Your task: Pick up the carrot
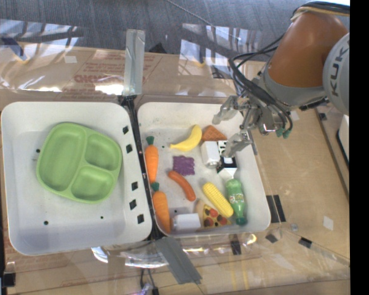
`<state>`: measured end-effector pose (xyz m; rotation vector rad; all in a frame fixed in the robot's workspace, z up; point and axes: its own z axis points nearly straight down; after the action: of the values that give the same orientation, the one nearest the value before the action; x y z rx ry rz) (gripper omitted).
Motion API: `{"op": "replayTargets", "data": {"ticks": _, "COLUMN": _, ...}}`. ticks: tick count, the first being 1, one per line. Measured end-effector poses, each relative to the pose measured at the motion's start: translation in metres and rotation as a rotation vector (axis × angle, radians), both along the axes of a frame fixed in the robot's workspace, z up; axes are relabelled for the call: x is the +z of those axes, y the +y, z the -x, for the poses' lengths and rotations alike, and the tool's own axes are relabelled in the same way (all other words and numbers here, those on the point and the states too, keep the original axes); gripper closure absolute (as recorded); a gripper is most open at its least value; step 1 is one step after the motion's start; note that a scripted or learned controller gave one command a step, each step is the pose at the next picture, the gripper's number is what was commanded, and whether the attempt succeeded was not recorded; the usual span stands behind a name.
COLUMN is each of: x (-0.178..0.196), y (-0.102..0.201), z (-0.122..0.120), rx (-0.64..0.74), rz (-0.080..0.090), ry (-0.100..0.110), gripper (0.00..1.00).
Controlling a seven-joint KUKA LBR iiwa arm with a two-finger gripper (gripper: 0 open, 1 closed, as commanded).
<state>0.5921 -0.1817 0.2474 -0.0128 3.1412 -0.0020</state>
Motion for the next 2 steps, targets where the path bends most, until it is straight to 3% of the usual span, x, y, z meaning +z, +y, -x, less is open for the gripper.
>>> {"op": "replayTargets", "data": {"ticks": 1, "x": -0.089, "y": 0.078, "z": 0.014, "rx": -0.379, "rz": -0.002, "ry": 0.004, "gripper": 0.00}}
{"op": "replayTargets", "data": {"ticks": 2, "x": -0.157, "y": 0.085, "z": -0.011, "rx": -0.370, "rz": -0.001, "ry": 0.007, "gripper": 0.00}}
